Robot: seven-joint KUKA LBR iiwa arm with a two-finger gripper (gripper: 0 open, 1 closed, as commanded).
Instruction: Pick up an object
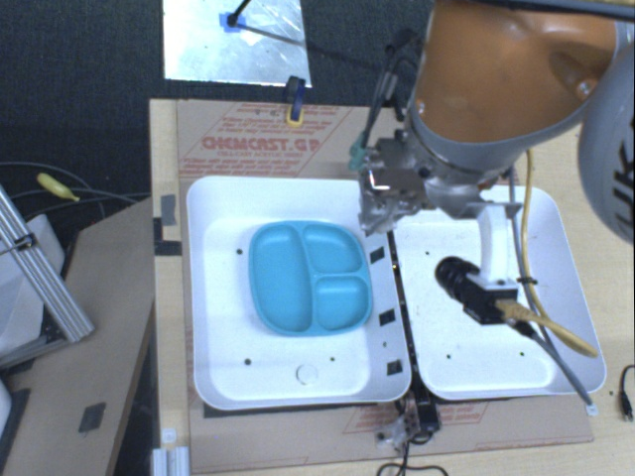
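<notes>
A blue divided plate (308,278) with three compartments lies flat in the middle of the left white bin (223,365). My gripper (378,209) hangs over the far end of the rims where the two bins meet, just past the plate's upper right corner. Nothing shows between its tips. The grey and orange wrist above hides part of the right bin's (556,266) far side.
A small pale round mark (306,373) sits near the left bin's front wall. Both bins rest on a cardboard sheet (258,142). A shiny foil sheet (238,28) lies behind them, and an aluminium frame (35,276) stands at the left.
</notes>
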